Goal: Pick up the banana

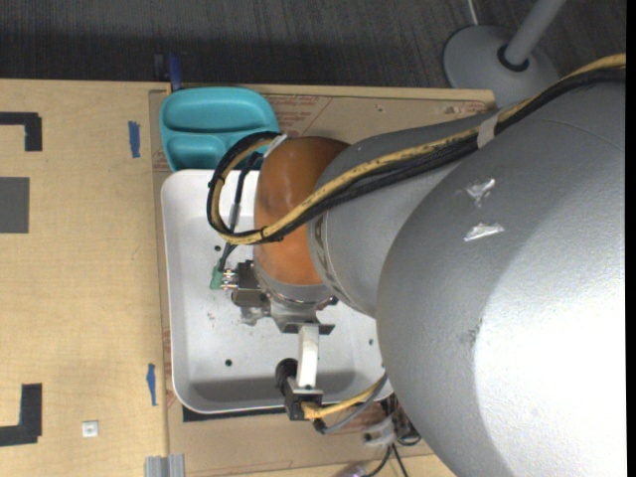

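No banana to call here: the arm (477,227) covers most of the white bin (189,296), so I cannot tell where the fruit lies, and it may be under the wrist or somewhere else hidden. The end effector (283,311) hangs low over the middle of that bin, seen from behind and above, and whether it is open or closed, or has anything in its grasp, I cannot tell, since the wrist body blocks it. Right above it sits the orange band (293,217), and a black and yellow cable (238,222) loops out to the left of the band, then runs back along the top of the grey arm toward the far right. A small white bracket (308,356) points toward the near rim of the bin, with a black fitting (294,394) at its near end. The bare bin floor shows on the left and near sides, with a few dark specks on it. Touching the bin's far left corner is a teal container (214,125). Around everything spreads the tan bench (79,266), marked with black shapes and short strips of blue tape (134,139). Far right, a grey round stand base (487,58) rests on the dark floor.
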You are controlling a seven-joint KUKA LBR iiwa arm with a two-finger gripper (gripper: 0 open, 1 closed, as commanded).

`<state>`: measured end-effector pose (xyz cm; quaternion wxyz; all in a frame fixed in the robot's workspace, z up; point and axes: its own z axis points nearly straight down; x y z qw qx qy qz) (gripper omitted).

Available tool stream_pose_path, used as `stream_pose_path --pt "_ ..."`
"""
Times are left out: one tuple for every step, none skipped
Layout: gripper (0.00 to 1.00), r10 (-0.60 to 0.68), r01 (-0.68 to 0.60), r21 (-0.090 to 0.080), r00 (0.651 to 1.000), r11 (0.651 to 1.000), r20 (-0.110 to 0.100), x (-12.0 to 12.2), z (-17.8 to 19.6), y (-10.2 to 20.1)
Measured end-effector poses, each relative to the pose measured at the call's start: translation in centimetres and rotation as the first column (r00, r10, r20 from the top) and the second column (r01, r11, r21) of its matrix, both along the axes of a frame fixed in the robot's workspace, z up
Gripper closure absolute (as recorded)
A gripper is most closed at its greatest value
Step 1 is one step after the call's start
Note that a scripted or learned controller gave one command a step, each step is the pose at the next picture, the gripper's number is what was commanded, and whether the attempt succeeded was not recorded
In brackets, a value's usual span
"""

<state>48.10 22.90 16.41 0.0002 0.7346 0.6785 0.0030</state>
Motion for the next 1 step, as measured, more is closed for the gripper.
stream_pose_path --pt "1.00 0.180 -0.180 0.000 0.984 0.984 -0.003 -0.11 -7.64 -0.29"
